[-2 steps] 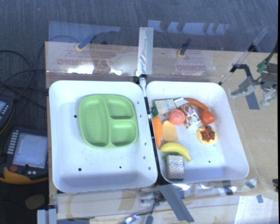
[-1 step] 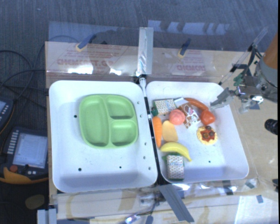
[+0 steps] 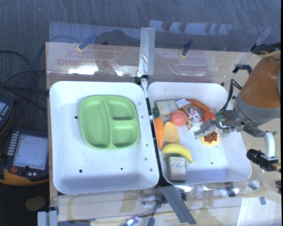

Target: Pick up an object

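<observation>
Over the right bin, the pincer reaches in from the right on the grey arm with its orange band. Its dark fingers are too small and blurred to judge, so I cannot tell how far apart they stand or whether anything sits between them. Just below the pincer lies a small pizza slice, close to the fingertips or touching them. Immediately to its left sit a white packet and a pink ball, with a red-orange pepper above. Farther left lie a yellow pear-like fruit, a carrot and a banana; a wrapped box lies lower left. Well off to the left, the other bin bears a green divided plate.
</observation>
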Motion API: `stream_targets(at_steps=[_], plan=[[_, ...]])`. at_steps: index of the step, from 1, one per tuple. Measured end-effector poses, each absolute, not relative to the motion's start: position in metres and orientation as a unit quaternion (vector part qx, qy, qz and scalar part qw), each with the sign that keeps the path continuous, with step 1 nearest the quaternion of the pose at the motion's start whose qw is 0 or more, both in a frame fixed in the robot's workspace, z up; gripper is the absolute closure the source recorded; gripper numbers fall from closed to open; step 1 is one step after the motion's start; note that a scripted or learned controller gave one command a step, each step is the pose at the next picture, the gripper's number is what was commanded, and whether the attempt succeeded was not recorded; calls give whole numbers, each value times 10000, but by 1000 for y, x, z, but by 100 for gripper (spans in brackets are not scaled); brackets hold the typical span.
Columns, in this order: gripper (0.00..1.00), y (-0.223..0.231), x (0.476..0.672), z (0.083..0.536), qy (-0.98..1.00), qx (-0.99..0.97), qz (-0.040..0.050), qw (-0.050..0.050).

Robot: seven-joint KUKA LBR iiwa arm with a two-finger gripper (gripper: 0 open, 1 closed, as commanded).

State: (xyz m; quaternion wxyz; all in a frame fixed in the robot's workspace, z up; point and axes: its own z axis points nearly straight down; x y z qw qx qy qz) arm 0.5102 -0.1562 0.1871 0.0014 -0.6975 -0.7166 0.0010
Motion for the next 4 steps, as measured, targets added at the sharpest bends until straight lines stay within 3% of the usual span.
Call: stream_targets(at_steps=[1,2,3,4], plan=[[0,-176,555,104,-7486,-6629,-57,-111],[0,-162,540,99,-7574,-6526,-61,-209],[0,-182,544,201,-7015,-7126,17,-7],[0,-210,624,98,-6911,-7228,-35,-16]])
